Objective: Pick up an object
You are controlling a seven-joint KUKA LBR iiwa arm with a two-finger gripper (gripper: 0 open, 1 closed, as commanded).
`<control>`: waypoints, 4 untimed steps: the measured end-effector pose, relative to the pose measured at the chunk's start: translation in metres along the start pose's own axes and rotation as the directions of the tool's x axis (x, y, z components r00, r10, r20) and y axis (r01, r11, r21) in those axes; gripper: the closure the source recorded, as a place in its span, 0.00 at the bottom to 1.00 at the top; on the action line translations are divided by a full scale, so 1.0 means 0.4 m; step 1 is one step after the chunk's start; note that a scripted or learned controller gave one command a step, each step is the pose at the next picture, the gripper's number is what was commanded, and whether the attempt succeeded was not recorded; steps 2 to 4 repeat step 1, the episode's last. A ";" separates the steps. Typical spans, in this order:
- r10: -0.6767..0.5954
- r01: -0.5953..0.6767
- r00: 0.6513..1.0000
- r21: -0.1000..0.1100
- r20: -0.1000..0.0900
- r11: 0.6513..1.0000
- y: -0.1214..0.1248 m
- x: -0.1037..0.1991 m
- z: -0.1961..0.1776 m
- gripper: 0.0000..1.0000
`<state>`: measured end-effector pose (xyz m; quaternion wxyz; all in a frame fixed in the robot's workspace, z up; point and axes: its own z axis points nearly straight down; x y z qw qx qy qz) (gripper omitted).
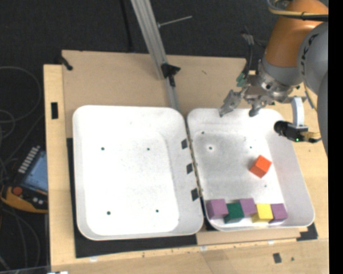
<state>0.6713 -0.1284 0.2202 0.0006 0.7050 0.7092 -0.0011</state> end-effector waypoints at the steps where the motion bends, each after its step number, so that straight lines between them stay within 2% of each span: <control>1: 0.009 -0.009 1.000 0.006 0.000 1.000 -0.053 -0.128 0.255 0.00; 4: 0.009 -0.009 1.000 0.006 0.000 1.000 -0.053 -0.128 0.255 0.00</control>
